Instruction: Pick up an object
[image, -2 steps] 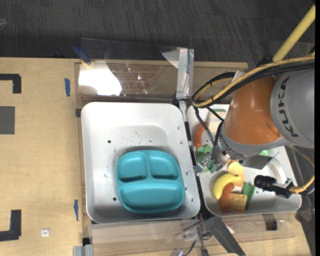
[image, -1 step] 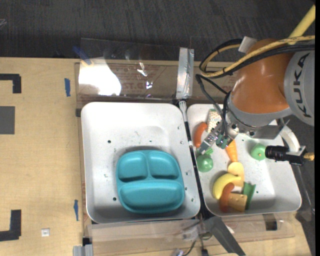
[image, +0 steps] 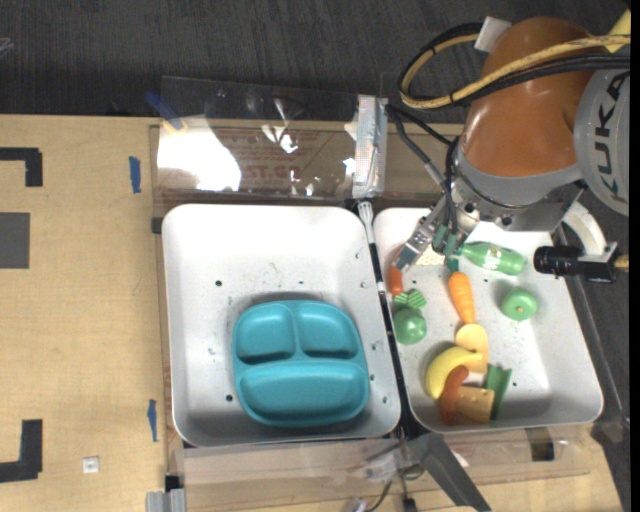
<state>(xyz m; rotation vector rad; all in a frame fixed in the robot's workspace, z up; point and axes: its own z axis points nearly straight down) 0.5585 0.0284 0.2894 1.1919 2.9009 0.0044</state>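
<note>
Tan counter (image: 80, 300), two white bins side by side. Left bin (image: 200, 250) carries a teal divided plate (image: 298, 362). Right bin (image: 570, 370) has toy food: green pepper (image: 409, 322), orange carrot (image: 461, 296), yellow banana (image: 447, 364), green bottle (image: 492, 259). My jaws (image: 428, 238) hover over that bin's upper left corner; can't tell how wide. Carrot, mid-bin, looks light, stiff, slick plastic; I'd pinch across its thick middle.
</note>
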